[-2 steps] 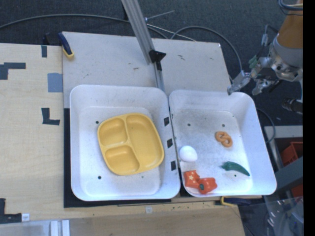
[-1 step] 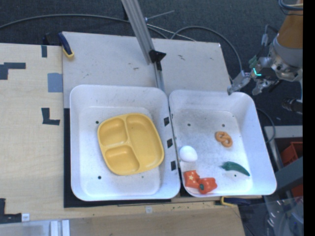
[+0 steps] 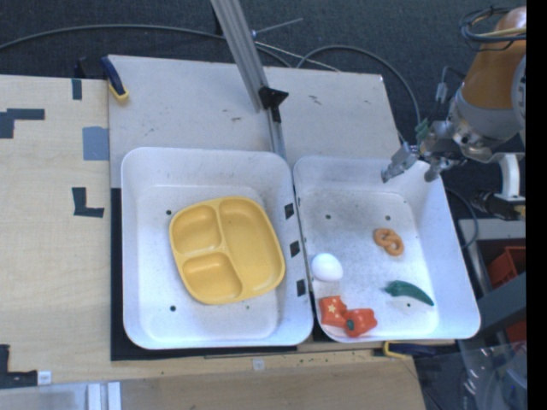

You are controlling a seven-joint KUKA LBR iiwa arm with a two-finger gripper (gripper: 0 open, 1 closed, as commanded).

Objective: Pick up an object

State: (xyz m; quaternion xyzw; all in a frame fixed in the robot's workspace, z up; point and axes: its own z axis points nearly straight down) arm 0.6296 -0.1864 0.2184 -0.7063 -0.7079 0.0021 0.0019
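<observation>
Two white bins are seen side by side on the bench. The left bin point(image 3: 141, 229) holds a yellow plate point(image 3: 226, 248) with three compartments, set slightly askew near the bin's centre.

The right bin point(image 3: 342, 182) holds four small objects, all in its near half. A white egg point(image 3: 326, 267) lies close to the bin's left wall. A red item point(image 3: 346, 314) (shape not resolved; possibly two pieces touching) lies just below the egg, near the front left corner. An orange pretzel point(image 3: 389, 241) is placed toward the right side, well apart from the egg. A green item point(image 3: 408, 292), elongated and dark, lies below the pretzel, to the right of the red item and not touching it.

The arm point(image 3: 491, 75) enters from the right, with its orange band visible above the wrist. The gripper point(image 3: 414, 164) is positioned over the far right corner of the right bin, above the rim. Its two fingers are seen spread apart, one pointing toward the bin interior and one nearer the rim. Nothing is seen between the fingers. The gripper is well apart from all four objects; the pretzel is the nearest.

A metal post point(image 3: 244, 45) rises from behind the bins, between them. A blue and yellow clamp point(image 3: 114, 79) is fixed at the bench's far left corner.
</observation>
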